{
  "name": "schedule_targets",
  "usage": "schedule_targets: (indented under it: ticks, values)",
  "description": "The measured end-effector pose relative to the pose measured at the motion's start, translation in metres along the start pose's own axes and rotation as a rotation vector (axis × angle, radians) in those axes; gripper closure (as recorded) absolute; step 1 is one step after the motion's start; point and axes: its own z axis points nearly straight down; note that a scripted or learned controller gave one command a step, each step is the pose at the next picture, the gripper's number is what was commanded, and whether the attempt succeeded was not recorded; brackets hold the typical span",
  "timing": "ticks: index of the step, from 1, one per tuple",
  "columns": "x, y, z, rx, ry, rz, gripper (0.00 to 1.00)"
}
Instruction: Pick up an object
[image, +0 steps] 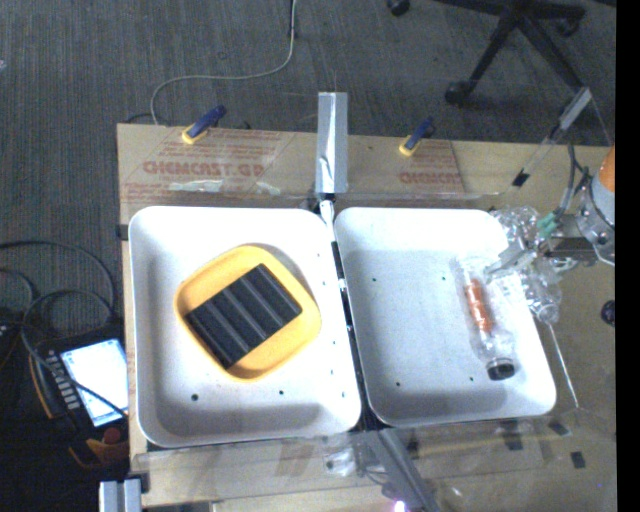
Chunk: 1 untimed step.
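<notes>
Bench bins (150, 240) hold yellow tray (249, 310), clear bottle (487, 320).

Yellow tray (249, 311) with black ribbed insert, left bin; clear bottle (484, 318), black cap, lying in right bin

arm: grey KUKA arm with orange band (606, 180) enters at right edge, mid-height | gripper: two-finger gripper (540, 250) extends leftward, low | fingers: state unclear

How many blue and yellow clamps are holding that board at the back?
2. One clamp sits on the board's far edge above the left bin; the other clamp sits above the right bin. More could be hidden.
</notes>
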Motion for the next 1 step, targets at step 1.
schedule_targets:
  ticks: [1]
  values:
    - [-0.0069,0.0356,0.1596,-0.019,-0.007,-0.241,0.00]
